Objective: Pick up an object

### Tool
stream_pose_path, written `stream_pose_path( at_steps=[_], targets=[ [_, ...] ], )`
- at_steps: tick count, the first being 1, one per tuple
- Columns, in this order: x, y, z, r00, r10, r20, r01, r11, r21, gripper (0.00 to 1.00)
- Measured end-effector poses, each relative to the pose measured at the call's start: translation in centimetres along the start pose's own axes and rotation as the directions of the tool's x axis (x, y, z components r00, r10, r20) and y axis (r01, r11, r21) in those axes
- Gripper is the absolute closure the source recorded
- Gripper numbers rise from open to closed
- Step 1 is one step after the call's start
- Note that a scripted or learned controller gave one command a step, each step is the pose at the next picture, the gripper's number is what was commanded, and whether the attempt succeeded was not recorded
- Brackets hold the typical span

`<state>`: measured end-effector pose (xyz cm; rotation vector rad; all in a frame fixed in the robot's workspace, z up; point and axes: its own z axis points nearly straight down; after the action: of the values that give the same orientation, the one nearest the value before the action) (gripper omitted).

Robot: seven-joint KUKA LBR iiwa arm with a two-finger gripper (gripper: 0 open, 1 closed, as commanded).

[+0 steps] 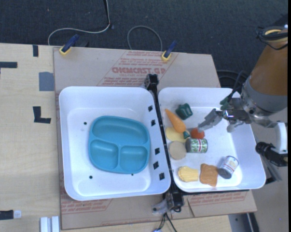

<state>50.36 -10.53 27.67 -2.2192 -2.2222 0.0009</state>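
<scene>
Arm over the right bin, fingers spread and holding nothing.

From the overhead camera, the gripper hung above the right bin with its two fingers splayed apart, one reaching left toward the toys, nothing between them. The cardboard under the bins carried red printing, too blurred to read surely. In the right bin a green-labelled can lay on its side, long axis left to right; its label could not be read. A carrot pointed up-left, long axis diagonal. Nearby lay a dark green piece, a silver can tilted on its side, and an orange piece. The left bin held a blue divided plate.
</scene>
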Motion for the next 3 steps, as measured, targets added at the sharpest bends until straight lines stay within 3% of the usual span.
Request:
stream_pose_path(
  at_steps=[1,2,3],
  targets=[
    [1.3,4.0,11.5,1.0,-0.001,-0.001,0.001,1.0,0.006,0.0],
    [5.3,11.9,9.1,1.0,-0.006,0.0,0.006,1.0,-0.007,0.0],
    [4.9,11.5,9.3,1.0,0.0,0.0,0.0,1.0,0.0,0.0]
  ],
)
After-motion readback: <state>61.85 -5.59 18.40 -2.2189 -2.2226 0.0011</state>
